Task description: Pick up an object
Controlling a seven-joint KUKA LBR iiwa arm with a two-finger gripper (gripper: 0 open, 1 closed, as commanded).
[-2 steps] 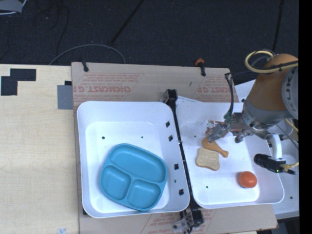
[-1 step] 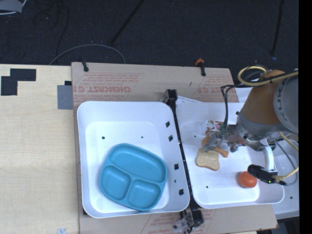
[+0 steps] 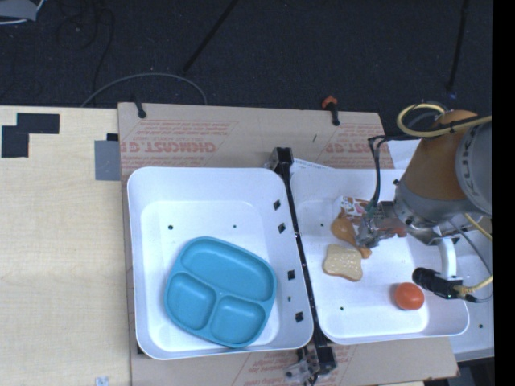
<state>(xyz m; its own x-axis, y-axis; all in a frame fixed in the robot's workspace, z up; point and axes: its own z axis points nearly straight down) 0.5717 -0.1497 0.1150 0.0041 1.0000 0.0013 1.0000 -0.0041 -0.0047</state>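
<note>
Over the right bin [image 3: 451,328], the arm's gripper [image 3: 368,233] reaches down beside the toast [image 3: 344,263].

Bins [image 3: 153,191]: smooth white plastic, slightly glossy
Tray [image 3: 219,292]: matt blue plastic
Bench [image 3: 56,240]: pale wood grain
Board [image 3: 241,135]: brown printed cardboard
Ball [image 3: 409,297]: glossy orange

The gripper [image 3: 368,233] sits low in the right bin [image 3: 378,328], crowded by an orange-brown item [image 3: 344,229] touching it on the side toward the divider [image 3: 294,248]; a toast slice [image 3: 344,263] lies just below; a tomato [image 3: 409,297] sits well apart toward the near corner; bare floor lies between them.
</note>
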